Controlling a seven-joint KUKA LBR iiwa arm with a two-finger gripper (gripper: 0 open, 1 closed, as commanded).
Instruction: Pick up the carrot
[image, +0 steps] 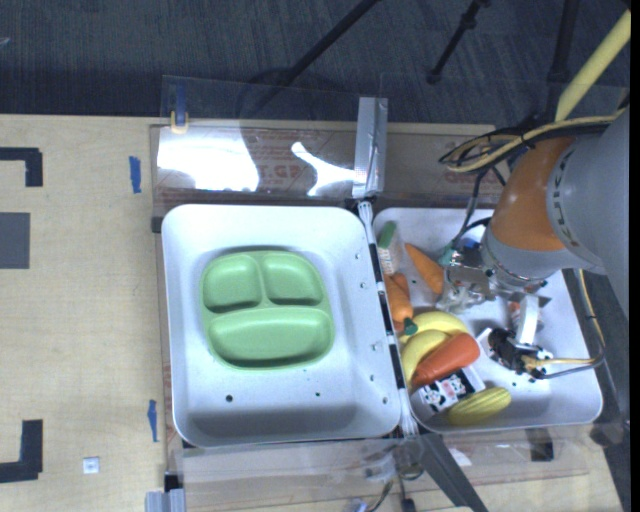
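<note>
A small orange carrot (424, 268) lies tilted in the upper left part of the right bin (575, 395). The gripper (466, 287) hangs over the bin just right of the carrot's lower end, under the grey wrist and its orange band. A second orange piece (399, 298) lies against the bin's left wall. A larger red-orange carrot-shaped piece (447, 357) rests lower down, on the yellow banana (433, 333).
The left bin (190, 235) holds a green divided plate (266, 305). In the right bin a yellow piece (478, 403) and a black-and-white pack (446, 391) lie near the front wall, and a green item (387, 240) sits in the top left corner.
</note>
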